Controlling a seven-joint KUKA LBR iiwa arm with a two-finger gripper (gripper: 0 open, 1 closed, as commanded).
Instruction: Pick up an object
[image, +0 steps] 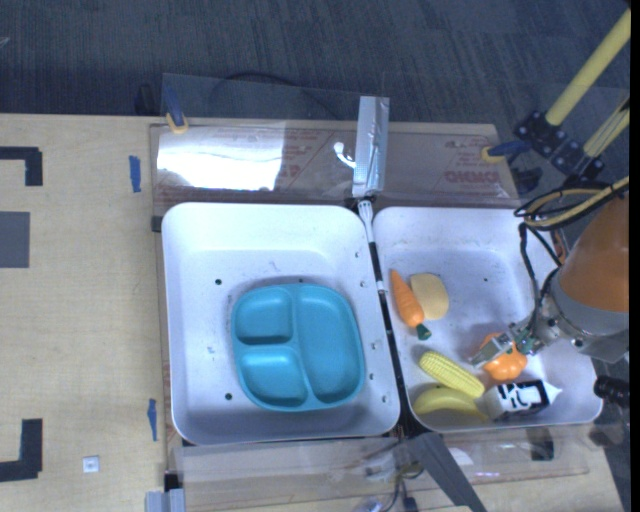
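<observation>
The right bin (470, 235) holds several toy foods. An orange carrot (406, 298) lies at its left beside a pale yellow lump (431, 294). A corn cob (449, 372) and a yellow banana-like piece (445, 402) lie at the front. A small orange piece (503, 364) and a white block with black marks (521, 395) sit at the front right. My gripper (520, 340) hangs low over the right side of this bin, just above the small orange piece. The grey wrist with its orange band (605, 270) hides the bin's right wall.
In the left bin (200, 250) a blue divided plate (296, 345) lies flat. A clear divider with a metal strip (370, 145) stands behind the bins. Yellow poles and black cables (570, 150) crowd the far right. Wooden benchtop (70, 300) stretches out to the left.
</observation>
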